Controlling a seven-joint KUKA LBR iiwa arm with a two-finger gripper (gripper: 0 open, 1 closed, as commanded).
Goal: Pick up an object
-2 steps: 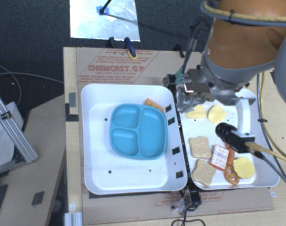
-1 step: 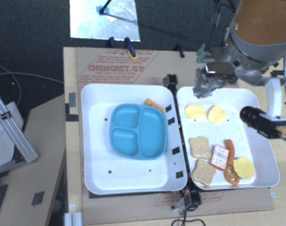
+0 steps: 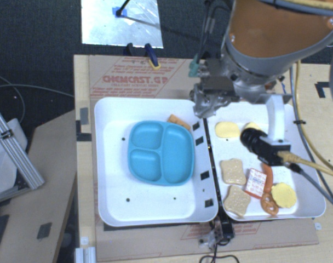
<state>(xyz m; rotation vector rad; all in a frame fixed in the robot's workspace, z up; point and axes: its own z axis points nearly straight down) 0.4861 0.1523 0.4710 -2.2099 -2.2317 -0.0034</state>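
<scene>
Arm poised over the seam between two white bins.

The left bin (image 3: pixel 112 201) holds a blue divided plate (image 3: pixel 160 152) with an orange piece (image 3: pixel 178 121) at its far edge. The gripper (image 3: pixel 206 107) hangs above the divider; whether its fingers are apart I cannot tell. The right bin (image 3: pixel 311 201) holds toy bread slices (image 3: pixel 233 171), yellow rounds (image 3: pixel 228 129) and a pretzel (image 3: pixel 269 205).

You see the arm (image 3: pixel 281 21) as a large rounded body, orange-brown on the broad band, with a thin pale ring and a dark cable crossing its top. Below the band the wrist is grey metal, built from stacked rings and small blocks. A little teal part sits on its left side, and thin dark cables run up beside it. The end effector (image 3: pixel 206 107) is a grey, boxy metal piece under the wrist.
</scene>
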